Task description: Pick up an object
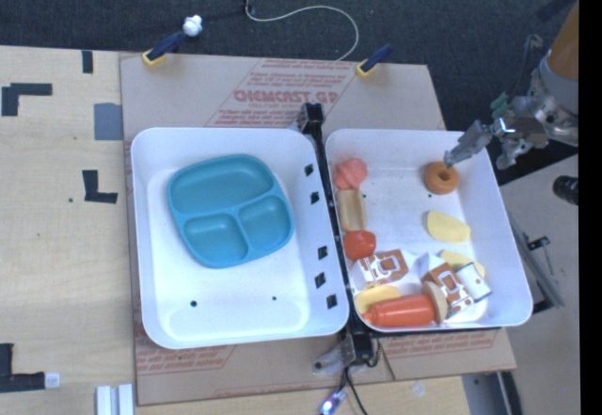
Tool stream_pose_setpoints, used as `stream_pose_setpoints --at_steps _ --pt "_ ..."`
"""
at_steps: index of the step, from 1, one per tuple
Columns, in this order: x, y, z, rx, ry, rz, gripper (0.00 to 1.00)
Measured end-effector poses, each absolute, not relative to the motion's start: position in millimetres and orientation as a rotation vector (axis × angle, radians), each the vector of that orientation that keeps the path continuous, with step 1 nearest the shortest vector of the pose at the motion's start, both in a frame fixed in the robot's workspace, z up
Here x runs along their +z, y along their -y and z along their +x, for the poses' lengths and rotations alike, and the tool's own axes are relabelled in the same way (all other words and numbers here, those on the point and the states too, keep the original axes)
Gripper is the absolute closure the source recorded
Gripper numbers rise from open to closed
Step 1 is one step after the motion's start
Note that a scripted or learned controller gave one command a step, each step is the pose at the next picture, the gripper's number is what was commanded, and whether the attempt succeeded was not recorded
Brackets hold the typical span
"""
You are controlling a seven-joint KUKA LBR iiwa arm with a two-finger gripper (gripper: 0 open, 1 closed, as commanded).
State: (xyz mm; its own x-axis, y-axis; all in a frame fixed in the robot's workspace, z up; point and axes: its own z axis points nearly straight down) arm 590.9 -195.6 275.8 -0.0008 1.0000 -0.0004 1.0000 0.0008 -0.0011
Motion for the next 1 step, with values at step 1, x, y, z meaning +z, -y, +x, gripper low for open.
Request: stream_pose_setpoints --at_steps 1 --pt "78.0 223.4 580.3 0.003 2.219 -2.220 0.00"
